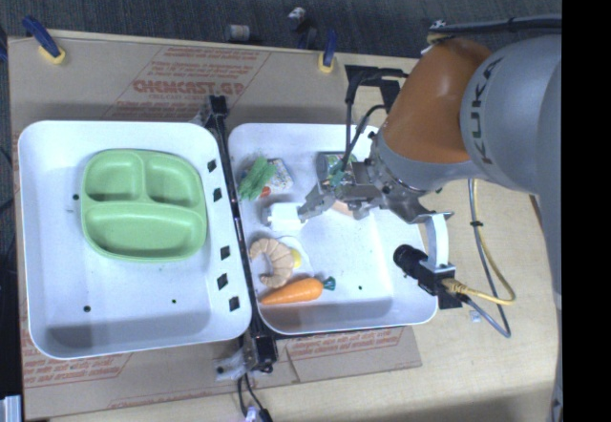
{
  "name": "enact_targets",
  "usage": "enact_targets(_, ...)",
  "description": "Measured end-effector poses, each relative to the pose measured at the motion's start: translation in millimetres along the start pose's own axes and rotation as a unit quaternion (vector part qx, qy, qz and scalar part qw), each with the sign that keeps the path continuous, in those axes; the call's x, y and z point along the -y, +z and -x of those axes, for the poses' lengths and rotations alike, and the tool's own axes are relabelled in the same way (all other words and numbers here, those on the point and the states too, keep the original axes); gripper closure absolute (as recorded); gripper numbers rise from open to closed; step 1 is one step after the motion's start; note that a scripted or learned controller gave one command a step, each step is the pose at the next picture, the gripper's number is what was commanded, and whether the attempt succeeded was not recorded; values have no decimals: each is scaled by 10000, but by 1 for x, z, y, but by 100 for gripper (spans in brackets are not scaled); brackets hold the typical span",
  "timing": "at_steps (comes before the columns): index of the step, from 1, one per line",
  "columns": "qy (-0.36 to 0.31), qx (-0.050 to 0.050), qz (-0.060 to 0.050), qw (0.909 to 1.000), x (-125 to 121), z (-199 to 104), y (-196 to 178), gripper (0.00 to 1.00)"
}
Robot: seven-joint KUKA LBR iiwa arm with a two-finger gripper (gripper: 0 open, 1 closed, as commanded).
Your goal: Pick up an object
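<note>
Spanning the desk (86, 57), two white bins sit side by side. Arm (477, 110): grey with orange band, entering from the right edge, over the right bin (363, 301). Left bin (57, 315): holds a green divided plate (143, 203) toward its far edge. Gripper (320, 205): low over the right bin's middle; whether it is wide or narrow cannot be told. Carrot (291, 292): near edge of right bin. Croissant-like pastry (275, 258): just beyond the carrot. Green vegetable (254, 177): far left corner of right bin.
</note>
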State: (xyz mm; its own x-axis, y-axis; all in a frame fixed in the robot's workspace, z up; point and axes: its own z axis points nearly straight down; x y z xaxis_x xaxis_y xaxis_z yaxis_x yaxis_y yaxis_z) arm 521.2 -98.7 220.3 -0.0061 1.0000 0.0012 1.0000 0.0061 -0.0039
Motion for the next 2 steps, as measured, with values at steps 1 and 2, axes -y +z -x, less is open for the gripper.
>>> enact_targets(1, -7, 5, 1, 10000, 45, -38, 29, 0)
enact_targets(2, 8, 14, 16, 10000, 44, 48, 128, 0)
